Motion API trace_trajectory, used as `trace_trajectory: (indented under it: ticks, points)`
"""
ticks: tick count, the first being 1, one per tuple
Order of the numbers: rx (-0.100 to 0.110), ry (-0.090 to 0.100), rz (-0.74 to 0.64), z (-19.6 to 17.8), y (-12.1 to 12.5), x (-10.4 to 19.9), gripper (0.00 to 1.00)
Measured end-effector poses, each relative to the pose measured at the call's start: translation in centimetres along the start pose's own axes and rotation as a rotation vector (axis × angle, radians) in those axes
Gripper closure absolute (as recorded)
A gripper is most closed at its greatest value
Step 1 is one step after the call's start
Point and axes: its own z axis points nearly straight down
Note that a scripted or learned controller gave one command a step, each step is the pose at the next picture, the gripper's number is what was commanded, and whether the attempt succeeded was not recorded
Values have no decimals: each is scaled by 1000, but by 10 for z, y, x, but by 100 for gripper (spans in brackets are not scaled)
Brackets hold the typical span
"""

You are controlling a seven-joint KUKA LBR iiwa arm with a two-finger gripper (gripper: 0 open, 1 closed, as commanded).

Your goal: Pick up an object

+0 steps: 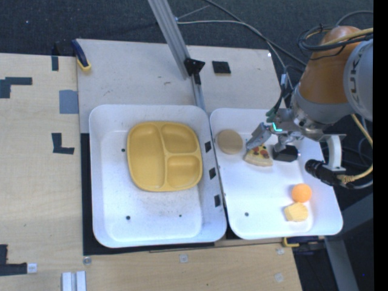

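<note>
Gripper (271, 143) low in the right bin (267, 214), at a pizza slice (259, 156), beside a tan disc (230, 142); orange ball (301, 193) touches a yellow block (296, 212); yellow tray (165, 156) in the left bin (109, 180)

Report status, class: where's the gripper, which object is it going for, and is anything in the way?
Gripper low in right bin, over pizza slice toy. Tan disc beside it. Orange ball, yellow block apart.

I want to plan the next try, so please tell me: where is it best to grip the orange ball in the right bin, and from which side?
Probably across the widest part of the orange ball, coming straight down from above. It is round, so no side grips better, but the yellow block sits close beside it toward the bin's near edge, so the fingers should close on its left and right sides.
</note>
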Motion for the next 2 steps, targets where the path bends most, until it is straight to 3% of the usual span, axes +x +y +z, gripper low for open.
trace_trajectory:
  ticks: [1,2]
  points:
    - [-3,0,0,-1,1,0,0]
    - [1,-2,1,48,9,0,0]
